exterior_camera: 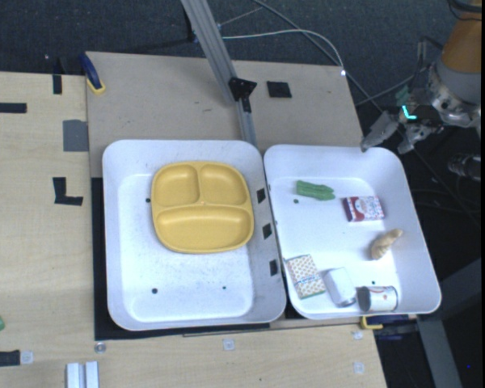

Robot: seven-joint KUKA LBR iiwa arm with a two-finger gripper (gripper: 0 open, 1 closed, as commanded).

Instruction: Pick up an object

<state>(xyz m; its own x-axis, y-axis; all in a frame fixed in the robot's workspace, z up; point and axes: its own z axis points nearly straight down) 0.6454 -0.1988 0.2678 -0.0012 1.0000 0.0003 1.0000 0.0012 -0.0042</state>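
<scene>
My gripper [390, 138] hangs at the far right, just over the far right corner of the right bin [412, 186], with nothing between its fingers; the two dark fingers look spread apart. In that bin lie a green piece [314, 190] at the far side, a red and white packet [363, 208] to its right, a tan lump [385, 243] nearer, then a patterned packet [304, 275], a grey block [338, 286] and a white can [377, 298] along the near edge. The left bin [129, 241] holds a yellow divided plate [202, 207].
</scene>
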